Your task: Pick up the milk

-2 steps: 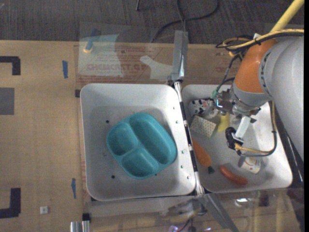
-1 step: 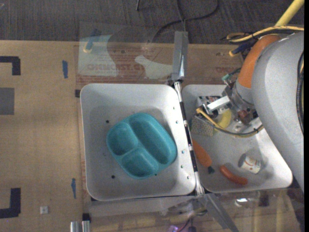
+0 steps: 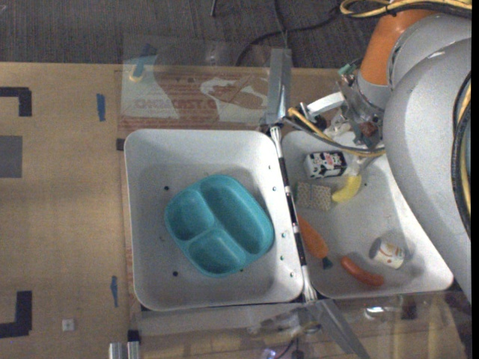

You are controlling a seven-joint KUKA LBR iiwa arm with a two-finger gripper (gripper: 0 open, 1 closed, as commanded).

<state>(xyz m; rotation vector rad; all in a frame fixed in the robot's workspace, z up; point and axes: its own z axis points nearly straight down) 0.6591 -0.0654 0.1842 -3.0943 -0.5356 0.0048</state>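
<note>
The milk is a small white carton with black cow patches. It lies on its side in the far left part of the right bin. My gripper hangs over the bin's far edge, just right of and beyond the carton, with cables looped around the wrist. The view does not show anything held in it. The big grey arm covers the bin's right side.
Beside the milk lie a yellow banana and a tan waffle-like piece. Nearer the front are a carrot, a red sausage and a small white cup. A teal divided plate sits in the left bin.
</note>
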